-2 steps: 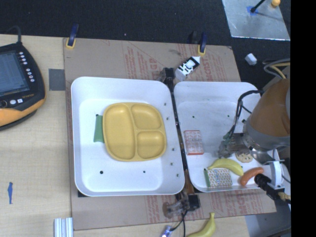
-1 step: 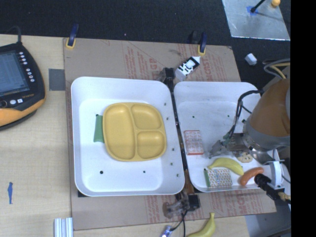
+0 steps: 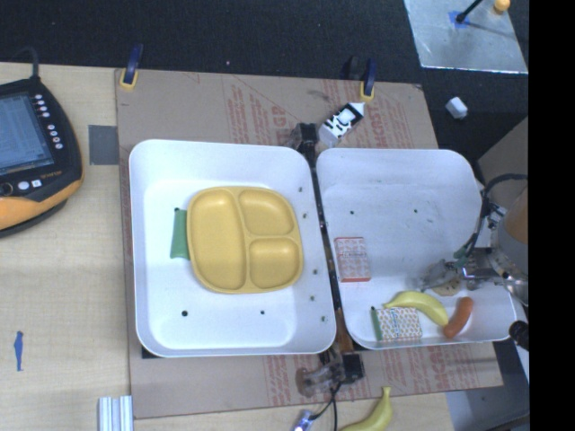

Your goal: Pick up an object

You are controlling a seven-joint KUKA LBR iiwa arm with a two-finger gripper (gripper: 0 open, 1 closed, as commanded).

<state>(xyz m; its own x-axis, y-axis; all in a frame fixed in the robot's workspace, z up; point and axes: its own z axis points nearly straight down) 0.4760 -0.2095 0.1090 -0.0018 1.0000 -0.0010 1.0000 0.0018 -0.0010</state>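
Jaws, state unclear, hover at the right bin's [image 3: 395,173] right edge; banana [image 3: 420,304] lies just left, long axis roughly sideways.

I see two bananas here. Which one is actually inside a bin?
The banana in the right bin, lying beside the orange sausage. The other banana lies outside, on the cardboard below.

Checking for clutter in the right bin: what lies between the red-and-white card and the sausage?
In the camera view, the banana lies between the card and the sausage, with a small packet just below it.
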